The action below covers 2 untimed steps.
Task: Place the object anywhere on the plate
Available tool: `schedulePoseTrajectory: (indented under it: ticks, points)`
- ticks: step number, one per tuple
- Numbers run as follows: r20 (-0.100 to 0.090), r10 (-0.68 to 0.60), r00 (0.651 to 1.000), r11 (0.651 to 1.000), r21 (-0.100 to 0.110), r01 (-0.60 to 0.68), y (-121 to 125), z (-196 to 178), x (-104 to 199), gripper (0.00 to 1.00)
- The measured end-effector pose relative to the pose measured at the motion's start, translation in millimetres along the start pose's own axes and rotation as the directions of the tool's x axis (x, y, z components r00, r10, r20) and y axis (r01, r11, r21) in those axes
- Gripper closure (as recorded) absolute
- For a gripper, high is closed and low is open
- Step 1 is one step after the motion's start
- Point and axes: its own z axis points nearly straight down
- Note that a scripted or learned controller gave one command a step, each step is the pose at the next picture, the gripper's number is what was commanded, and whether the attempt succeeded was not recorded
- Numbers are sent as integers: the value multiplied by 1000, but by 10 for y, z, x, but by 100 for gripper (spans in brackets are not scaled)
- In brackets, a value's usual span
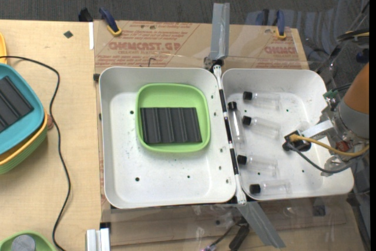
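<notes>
Several clear, black-capped vials (267, 124) lay in the right bin (270, 71): light, slick, probably fragile; best taken mid-barrel. Gripper (341, 141) opening and load: could not tell.

Two white bins are counted side by side: a left bin (117, 144) and a right bin (311, 82). One green plate (173, 94) is seen in the left bin, with one dark ribbed slab (170, 125) on it. Five capped tubes (248, 95) are counted in the right bin (their clear bodies are faint against the white). Two blue clamps (108, 19) are seen at the back, and one black cable (59, 126) on the bench.
</notes>
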Motion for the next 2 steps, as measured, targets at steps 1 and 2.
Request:
schedulePoseTrajectory:
  ticks: [1, 2]
  points:
    - [0, 30, 1000, 1000, 1, -30, 40, 734, -12, 0]
    - [-1, 5, 1000, 1000, -1, -5, 618, -183, -140, 0]
